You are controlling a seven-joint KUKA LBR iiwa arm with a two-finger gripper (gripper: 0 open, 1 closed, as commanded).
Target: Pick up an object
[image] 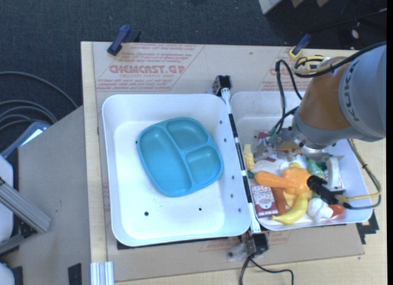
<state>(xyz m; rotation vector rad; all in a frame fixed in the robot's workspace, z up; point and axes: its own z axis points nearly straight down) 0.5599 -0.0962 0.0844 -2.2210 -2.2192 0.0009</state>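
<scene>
Reaching in from the right edge of the tabletop [153, 62], I hung my grey arm with its orange band [328, 102] low over the right bin [258, 102]. My jaws [293, 148] sat down among the heap of small things there, and whether they were open or closed I could not tell. Just beside them lay an orange carrot-shaped toy [284, 181], a yellow banana [295, 211] nearer the front edge, and a small red-and-white packet [263, 199] against the bin's left wall. In the left bin [116, 155], a blue divided plate [180, 155] lay flat near its middle, well apart from me.
</scene>
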